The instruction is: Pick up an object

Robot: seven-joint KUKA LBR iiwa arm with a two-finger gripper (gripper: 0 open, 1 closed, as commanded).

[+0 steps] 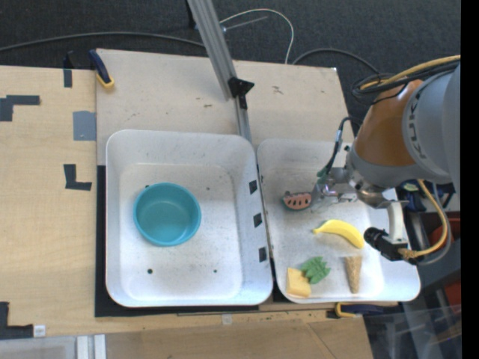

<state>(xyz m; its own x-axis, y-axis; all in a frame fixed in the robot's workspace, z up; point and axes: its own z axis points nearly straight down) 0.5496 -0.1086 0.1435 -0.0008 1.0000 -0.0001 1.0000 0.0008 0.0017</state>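
Bowl (168, 214) in left bin (120, 200), banana (340, 232), watermelon slice (297, 200) in right bin (284, 163), claw (323, 191) state unclear.

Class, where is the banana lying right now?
The banana lies in the right bin of the camera view, below the gripper and above the cone.

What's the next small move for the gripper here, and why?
Probably a short shift toward the watermelon slice and then down. The gripper sits just beside that slice in the right bin, closer to it than to the banana, ice cream cone, green piece or yellow block. Nothing is seen between its jaws, so no grasp is confirmed.
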